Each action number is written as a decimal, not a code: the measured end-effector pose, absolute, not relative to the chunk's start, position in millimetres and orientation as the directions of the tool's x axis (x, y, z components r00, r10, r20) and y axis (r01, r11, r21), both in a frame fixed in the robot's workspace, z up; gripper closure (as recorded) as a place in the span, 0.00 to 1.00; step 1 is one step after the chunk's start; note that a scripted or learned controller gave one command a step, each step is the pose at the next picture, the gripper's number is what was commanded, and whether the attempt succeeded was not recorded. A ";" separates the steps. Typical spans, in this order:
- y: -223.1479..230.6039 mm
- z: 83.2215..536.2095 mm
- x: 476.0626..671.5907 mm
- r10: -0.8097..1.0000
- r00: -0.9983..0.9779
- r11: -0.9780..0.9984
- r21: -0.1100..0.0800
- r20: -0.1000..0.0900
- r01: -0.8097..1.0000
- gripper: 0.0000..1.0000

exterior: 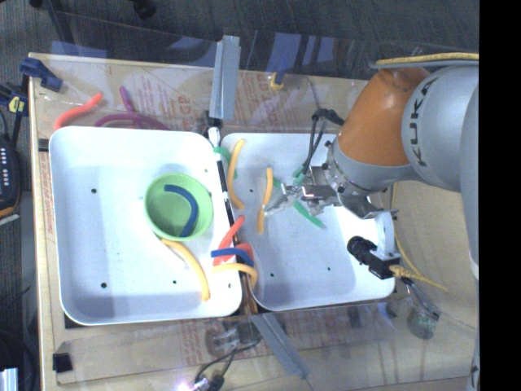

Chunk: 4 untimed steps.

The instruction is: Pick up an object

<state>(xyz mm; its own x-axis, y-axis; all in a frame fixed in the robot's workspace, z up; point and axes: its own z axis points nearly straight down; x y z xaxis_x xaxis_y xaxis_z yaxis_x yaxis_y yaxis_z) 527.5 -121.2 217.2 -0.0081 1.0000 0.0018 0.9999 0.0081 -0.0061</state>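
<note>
1. The arm (407, 129) is reaching in from the right and hanging low over the right bin (326, 292), with the gripper (285, 195) pointing left over the middle of it.
2. Honestly I can't tell whether the gripper is open or closed; the metal tips are too small and blurry, and nothing is clearly sitting between them.
3. An orange stick (265, 198) is lying just left of the gripper, pretty much touching the tips. It's running top to bottom on the bin floor.
4. A green piece (309, 213) is poking out right beside and under the gripper, on its lower right side.
5. A yellow strip (234, 169) is curving further left of the gripper, near the bin's left wall.
6. Way off to the left, in the left bin (89, 283), a green bowl (167, 206) is sitting with a blue curve (189, 210) inside it.
7. Down and left of the gripper, red, blue and orange bits (232, 251) are piling over the edge where the two bins meet.
</note>
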 end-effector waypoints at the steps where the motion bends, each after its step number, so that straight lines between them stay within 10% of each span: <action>1: -145.7 145.3 602.7 0.998 -0.070 0.070 -0.004 0.001 0.998 0.00; 2: -150.0 91.4 603.8 0.990 -0.144 0.144 -0.004 0.002 0.990 0.00; 3: -150.3 101.5 603.8 0.989 -0.149 0.149 -0.006 0.001 0.989 1.00; 4: -154.0 229.5 657.1 0.970 -0.244 0.244 0.001 0.000 0.970 1.00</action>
